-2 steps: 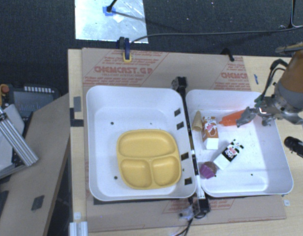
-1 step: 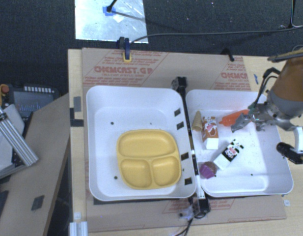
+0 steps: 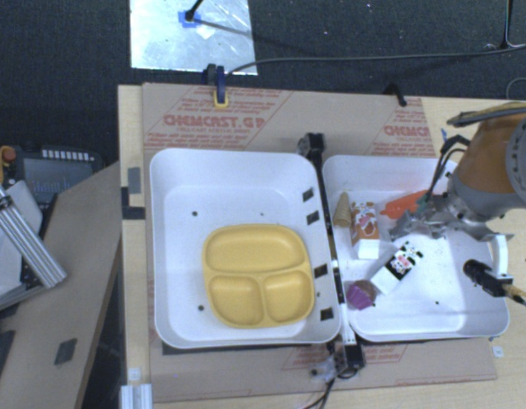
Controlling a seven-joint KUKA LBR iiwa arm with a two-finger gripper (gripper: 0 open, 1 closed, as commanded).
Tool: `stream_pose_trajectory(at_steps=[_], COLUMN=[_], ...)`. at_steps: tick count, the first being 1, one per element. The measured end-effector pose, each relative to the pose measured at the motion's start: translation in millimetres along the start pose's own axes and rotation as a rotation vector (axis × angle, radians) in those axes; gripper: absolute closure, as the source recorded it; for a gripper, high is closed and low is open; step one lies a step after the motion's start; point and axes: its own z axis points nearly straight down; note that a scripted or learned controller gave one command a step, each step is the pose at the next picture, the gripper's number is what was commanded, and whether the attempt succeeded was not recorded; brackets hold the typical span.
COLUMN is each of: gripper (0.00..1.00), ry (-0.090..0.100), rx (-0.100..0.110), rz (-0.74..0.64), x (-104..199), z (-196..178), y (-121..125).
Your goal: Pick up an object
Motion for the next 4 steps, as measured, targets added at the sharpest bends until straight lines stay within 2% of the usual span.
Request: stream_pose_trajectory(at_steps=[1, 3, 4], gripper=[1.0, 1.0, 1.0], ry=[-0.002, -0.003, 0.001], rx=[-0.007, -0.01, -0.006], rz=[0.0, -0.004, -0.009], x=[-0.9, -1.9, 53.4], z=[-14.1, -115.6, -129.6], y=[2.0, 12.9, 16.3])
